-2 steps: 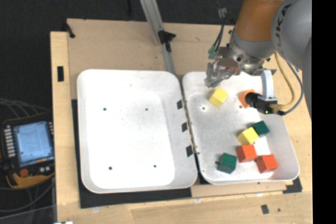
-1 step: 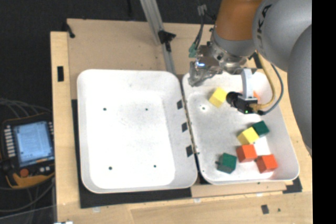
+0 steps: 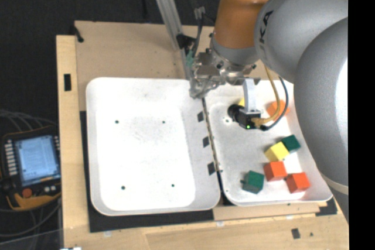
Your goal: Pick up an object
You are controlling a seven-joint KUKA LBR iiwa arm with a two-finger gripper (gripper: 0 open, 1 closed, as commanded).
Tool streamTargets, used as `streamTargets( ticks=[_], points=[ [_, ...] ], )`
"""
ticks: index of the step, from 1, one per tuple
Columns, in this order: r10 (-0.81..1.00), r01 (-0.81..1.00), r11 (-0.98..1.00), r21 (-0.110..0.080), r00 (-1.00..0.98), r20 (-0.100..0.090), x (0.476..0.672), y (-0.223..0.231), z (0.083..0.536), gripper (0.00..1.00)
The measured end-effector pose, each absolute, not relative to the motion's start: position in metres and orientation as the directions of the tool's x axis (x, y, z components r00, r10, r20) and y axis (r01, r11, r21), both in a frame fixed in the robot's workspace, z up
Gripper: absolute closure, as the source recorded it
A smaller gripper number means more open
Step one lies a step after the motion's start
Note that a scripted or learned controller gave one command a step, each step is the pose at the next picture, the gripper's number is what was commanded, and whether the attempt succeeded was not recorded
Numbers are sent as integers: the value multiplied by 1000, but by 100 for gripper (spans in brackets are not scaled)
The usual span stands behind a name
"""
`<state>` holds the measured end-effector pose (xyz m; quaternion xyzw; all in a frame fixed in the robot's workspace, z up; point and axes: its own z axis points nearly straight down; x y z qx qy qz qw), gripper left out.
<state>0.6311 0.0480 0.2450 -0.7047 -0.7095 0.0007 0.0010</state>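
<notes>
A handheld control pendant (image 3: pixel 32 164) with a lit screen is lying at the far left, off the edge of the worktop (image 3: pixel 117 47). On the worktop, the left bin (image 3: pixel 143 146) is sitting with its white floor showing a few small dark dots. A slanted metal rail (image 3: pixel 164 6) is rising from behind the bins toward the top. Over the seam between the two bins, at their far end, the claw (image 3: pixel 202 82) is hanging below the grey and orange arm (image 3: pixel 281 26); whether it is wide or narrow cannot be told from this angle. The right bin (image 3: pixel 234 193) is carrying the blocks, all lying apart from the claw: a dark green block (image 3: pixel 254 181) nearest the front, an orange block (image 3: pixel 274 171) just beside a yellow block (image 3: pixel 278 151), a green block (image 3: pixel 290 143) touching the yellow one, and a red-orange block (image 3: pixel 297 182) toward the right. Another orange piece (image 3: pixel 275 108) is peeking out beside the arm's cables, partly hidden.
</notes>
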Motion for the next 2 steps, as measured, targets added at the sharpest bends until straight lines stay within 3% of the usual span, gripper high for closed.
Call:
streamTargets(
  ticks=[1, 2],
  points=[
    [1000, 1000, 7, -1, -7, 2, 616, 95, 246, 100],
    [1000, 1000, 2, -1, -2, 1, 617, 92, 246, 0]
  ],
)
